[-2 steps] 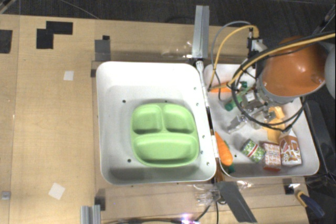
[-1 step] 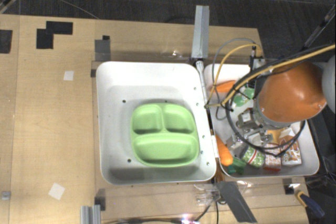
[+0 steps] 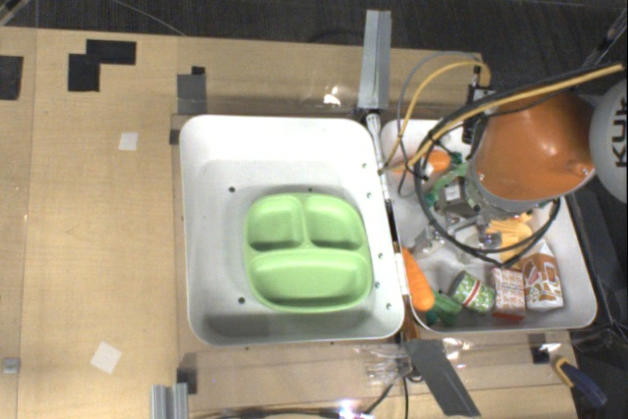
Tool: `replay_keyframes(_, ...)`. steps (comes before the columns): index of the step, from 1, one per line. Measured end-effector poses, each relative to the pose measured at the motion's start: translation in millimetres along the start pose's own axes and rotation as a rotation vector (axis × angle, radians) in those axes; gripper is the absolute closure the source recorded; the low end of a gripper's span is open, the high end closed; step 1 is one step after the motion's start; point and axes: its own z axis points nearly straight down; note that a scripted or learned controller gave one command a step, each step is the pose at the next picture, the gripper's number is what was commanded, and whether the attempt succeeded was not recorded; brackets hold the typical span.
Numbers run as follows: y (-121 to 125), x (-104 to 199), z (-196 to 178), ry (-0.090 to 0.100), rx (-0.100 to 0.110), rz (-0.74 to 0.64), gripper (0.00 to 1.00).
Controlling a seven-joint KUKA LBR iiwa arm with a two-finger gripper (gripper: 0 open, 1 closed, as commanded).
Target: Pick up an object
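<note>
The arm, with its orange band [image 3: 535, 152], hangs over the right bin [image 3: 579, 304] and covers much of it. My gripper [image 3: 469, 229] points down into that bin's middle, among black cables. Below it lie an orange carrot [image 3: 419, 282], a small green and red can [image 3: 469, 292], and two small printed cartons [image 3: 510, 291] [image 3: 543, 282]. A yellow piece [image 3: 512, 231] shows just right of the gripper. An orange and green item [image 3: 439, 162] peeks out at the bin's upper left.
The left bin [image 3: 211, 211] holds a green divided plate [image 3: 308, 251]. A grey metal post [image 3: 375, 59] stands at the back between the bins. Cables loop around the wrist. The wooden bench [image 3: 88, 240] spreads to the left.
</note>
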Motion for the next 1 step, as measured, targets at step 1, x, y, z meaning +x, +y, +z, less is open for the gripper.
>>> replay_keyframes(1, -49.3, 3.1, 1.6, -0.003, 0.001, -0.096, 0.0)
